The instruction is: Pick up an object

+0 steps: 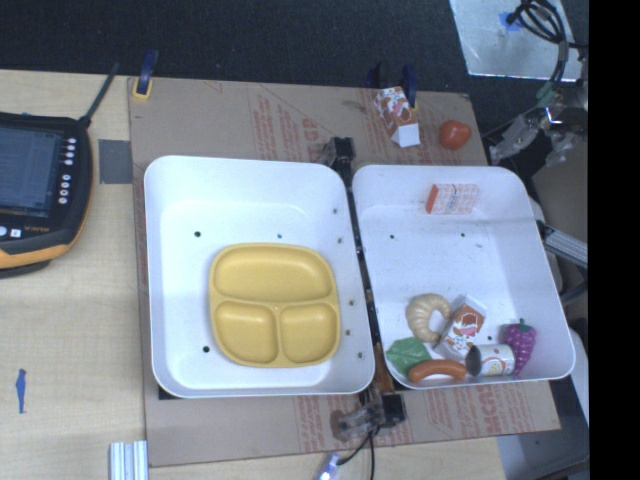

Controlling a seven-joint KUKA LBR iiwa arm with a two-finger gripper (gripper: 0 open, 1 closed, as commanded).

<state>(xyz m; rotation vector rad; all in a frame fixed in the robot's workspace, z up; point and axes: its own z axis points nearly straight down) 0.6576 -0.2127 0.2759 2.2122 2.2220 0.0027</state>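
Note:
The right bin holds a cluster of toy food in its near corner. There is a tan croissant, a small red and white carton, purple grapes, a can lying on its side, a sausage in a bun and a green leaf. An orange and white box lies alone near the bin's far wall. The left bin holds a yellow divided plate.
Beyond the bins, a small carton and a red tomato rest on the brown board. A teach pendant sits at the left edge. Cables and grey hardware crowd the far right corner.

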